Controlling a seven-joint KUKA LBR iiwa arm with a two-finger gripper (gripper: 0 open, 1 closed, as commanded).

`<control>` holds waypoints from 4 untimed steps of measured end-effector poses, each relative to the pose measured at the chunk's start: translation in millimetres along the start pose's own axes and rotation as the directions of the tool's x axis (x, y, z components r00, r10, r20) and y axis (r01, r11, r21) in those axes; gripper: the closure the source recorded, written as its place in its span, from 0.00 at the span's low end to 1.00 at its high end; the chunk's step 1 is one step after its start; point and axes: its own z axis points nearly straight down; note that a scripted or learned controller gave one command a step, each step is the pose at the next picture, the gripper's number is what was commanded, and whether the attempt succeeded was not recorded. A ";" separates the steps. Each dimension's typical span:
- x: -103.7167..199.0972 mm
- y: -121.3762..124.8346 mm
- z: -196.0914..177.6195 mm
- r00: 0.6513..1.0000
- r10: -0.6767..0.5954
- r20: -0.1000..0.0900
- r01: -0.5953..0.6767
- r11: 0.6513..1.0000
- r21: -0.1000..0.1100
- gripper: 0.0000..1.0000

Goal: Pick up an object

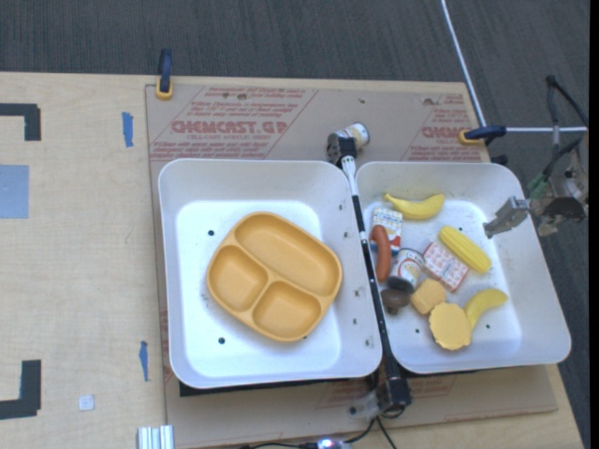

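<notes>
Camera view: jaws (505, 219) hang over right bin's (552, 340) edge, touching nothing.

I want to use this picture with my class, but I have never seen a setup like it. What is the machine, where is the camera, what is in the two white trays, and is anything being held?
One camera looks down at a slant on a bench. Two shallow white bins sit side by side on it. The left bin holds a yellow divided plate. The right bin holds toy food: a banana at the top, a corn cob, a sausage, a second banana, a round yellow piece and some small packets. The machine is a robot arm, reaching in from the right. Its gripper, a two-finger claw, sits at the right bin's upper right rim. I see nothing between its fingers, so it holds nothing yet. Its job is to pick something up.
</notes>
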 end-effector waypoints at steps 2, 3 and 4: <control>-12.2 8.4 108.4 1.000 -0.004 -0.002 0.004 1.000 -0.005 1.00; 18.6 110.6 117.2 1.000 0.001 -0.003 -0.001 1.000 0.018 1.00; 19.2 114.1 114.9 1.000 -0.001 0.001 0.001 1.000 0.001 0.00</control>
